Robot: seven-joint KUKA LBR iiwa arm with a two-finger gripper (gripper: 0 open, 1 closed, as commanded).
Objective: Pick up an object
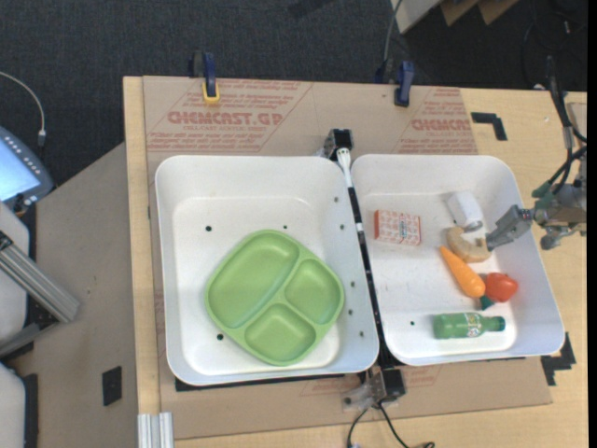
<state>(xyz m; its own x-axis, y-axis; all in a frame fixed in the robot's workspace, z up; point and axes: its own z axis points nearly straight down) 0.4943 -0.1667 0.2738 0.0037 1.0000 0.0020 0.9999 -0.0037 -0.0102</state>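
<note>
On the tabletop two white bins stand side by side. The left bin holds a green plate with three compartments, lying flat in the lower middle part of the bin. The right bin holds several small things: a red and white card near the left wall, a white object toward the upper right, a beige piece just below it, an orange carrot lying at a slant, a red object touching the lower end of the carrot, and a green bottle lying on its side near the front wall. The gripper reaches in from the right edge of this bin and its tip is just beside the beige piece. If the fingers are open or closed, I cannot tell, and nothing is visible between them.
</note>
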